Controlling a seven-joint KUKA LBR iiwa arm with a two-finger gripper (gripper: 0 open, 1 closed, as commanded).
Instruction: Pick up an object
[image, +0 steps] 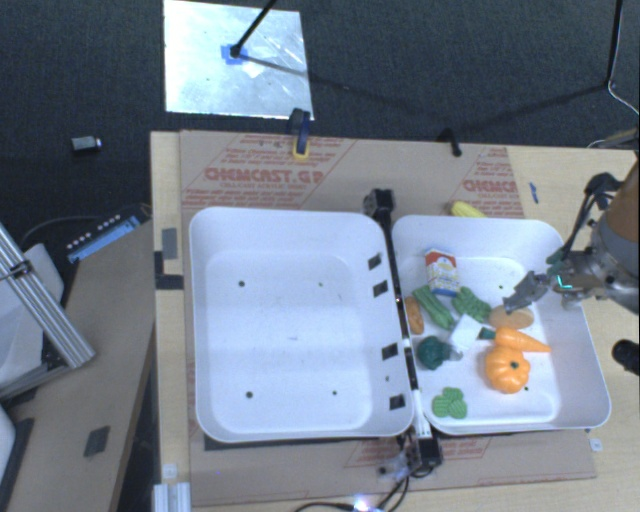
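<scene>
Orange pumpkin (507, 371), orange carrot (521, 341), green broccoli (433, 352), white bins (290, 250).

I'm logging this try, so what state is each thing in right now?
gripper: over the right bin, nothing seen held
pumpkin: upright in the right bin
carrot: lying flat, beside the pumpkin
carton: lying flat
broccoli: lying loose near the divider

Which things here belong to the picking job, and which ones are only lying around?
For the job:
- claw, low over the right bin
- pumpkin
- carrot
- milk carton
- broccoli
- cucumber

Lying about:
- left bin
- banana on the bench behind the right bin
- clamp
- metal sheet
</scene>
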